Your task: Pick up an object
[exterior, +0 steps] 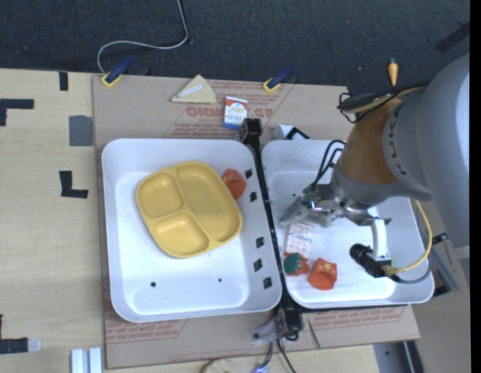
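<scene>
The jaws (311, 207) hang low in the right bin (345, 290), just far of the small packet (298, 240); I cannot tell their spread. This looks like the approach step. Next: settle over the packet and close.

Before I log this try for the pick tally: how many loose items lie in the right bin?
3: a white packet mid-bin, a green-and-orange toy below it, and an orange piece beside that. The arm may hide more.
</scene>
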